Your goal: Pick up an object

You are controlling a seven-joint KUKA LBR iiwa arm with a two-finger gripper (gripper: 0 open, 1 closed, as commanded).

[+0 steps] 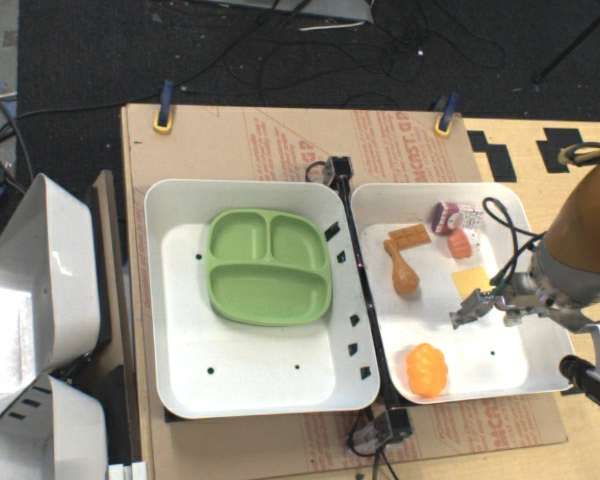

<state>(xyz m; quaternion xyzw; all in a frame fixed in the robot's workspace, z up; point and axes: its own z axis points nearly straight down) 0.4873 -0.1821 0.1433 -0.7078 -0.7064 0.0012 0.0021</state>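
The right bin (510, 373) holds several small things: an orange fruit (427, 368) near its front, a brown drumstick-shaped piece (402, 268), a tan cracker (408, 236), a purple and white packet (452, 216), a small red block (462, 245) and a yellow slice (469, 281). My gripper (473, 312) hangs low over the middle of this bin. It is just in front of the yellow slice and up and to the right of the orange fruit. Nothing shows held in it.
A green divided plate (270, 266) lies in the left bin (180, 368). A black divider (355, 278) runs between the bins. The grey arm (580, 258) and its black cable (505, 223) cross the right bin's right side. White tubs (40, 298) stand off the bench at left.
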